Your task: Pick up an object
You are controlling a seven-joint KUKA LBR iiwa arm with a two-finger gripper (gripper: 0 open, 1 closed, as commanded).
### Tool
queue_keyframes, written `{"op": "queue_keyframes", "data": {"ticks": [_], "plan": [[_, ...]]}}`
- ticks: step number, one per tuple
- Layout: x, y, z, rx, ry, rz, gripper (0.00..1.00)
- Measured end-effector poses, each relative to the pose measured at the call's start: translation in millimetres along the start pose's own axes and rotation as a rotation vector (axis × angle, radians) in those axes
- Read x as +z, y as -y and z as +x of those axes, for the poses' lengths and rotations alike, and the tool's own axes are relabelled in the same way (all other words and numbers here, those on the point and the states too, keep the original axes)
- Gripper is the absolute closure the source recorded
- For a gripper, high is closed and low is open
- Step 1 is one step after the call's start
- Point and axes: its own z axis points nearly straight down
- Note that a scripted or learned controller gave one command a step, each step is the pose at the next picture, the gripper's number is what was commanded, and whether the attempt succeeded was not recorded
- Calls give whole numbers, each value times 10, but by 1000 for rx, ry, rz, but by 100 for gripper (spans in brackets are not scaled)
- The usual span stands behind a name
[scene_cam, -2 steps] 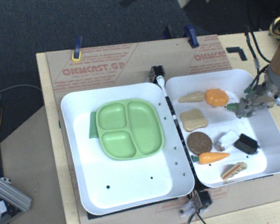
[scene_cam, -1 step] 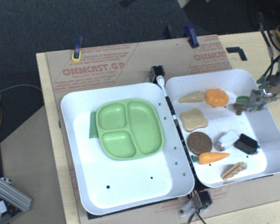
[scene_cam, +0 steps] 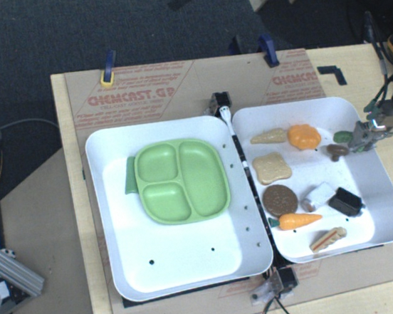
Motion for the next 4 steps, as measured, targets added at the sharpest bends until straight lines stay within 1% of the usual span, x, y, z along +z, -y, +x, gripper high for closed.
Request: {"op": "queue_keyframes", "data": {"ticks": [1, 2, 3, 4], "plan": [[-96, 154, 501, -5, -5, 6, 100], [-48, 356, 1078, -5, -5, 7, 100], [98, 376, 1650, -6, -5, 8, 100], [-97, 377, 1663, -1, -2, 0, 100]]}}
